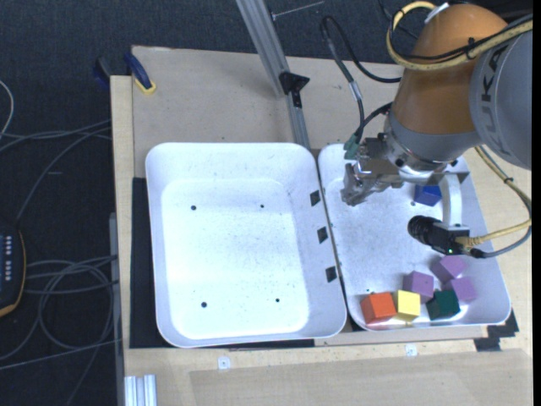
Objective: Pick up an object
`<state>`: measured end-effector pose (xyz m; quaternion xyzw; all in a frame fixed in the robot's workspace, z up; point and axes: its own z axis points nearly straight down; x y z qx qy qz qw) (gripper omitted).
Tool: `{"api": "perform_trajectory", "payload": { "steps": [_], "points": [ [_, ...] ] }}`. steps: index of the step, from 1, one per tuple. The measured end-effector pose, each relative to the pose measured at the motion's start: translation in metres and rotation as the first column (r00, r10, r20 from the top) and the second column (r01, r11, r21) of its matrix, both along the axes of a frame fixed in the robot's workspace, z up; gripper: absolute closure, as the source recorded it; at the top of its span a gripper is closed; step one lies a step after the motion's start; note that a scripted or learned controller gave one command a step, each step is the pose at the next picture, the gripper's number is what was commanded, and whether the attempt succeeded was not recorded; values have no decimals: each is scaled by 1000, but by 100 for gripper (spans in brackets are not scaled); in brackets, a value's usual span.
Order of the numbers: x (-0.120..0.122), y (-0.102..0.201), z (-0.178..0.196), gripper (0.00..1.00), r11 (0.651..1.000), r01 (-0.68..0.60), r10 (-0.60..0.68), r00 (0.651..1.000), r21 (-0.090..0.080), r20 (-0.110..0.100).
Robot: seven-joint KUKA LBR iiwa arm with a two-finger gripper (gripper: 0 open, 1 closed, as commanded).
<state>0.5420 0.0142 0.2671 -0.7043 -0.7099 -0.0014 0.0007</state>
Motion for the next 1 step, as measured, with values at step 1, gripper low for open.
{"api": "perform_trajectory", "payload": {
  "steps": [1],
  "points": [
    [16,56,-14,100,1000,1,-1,1000,-1,0]
  ]
}}
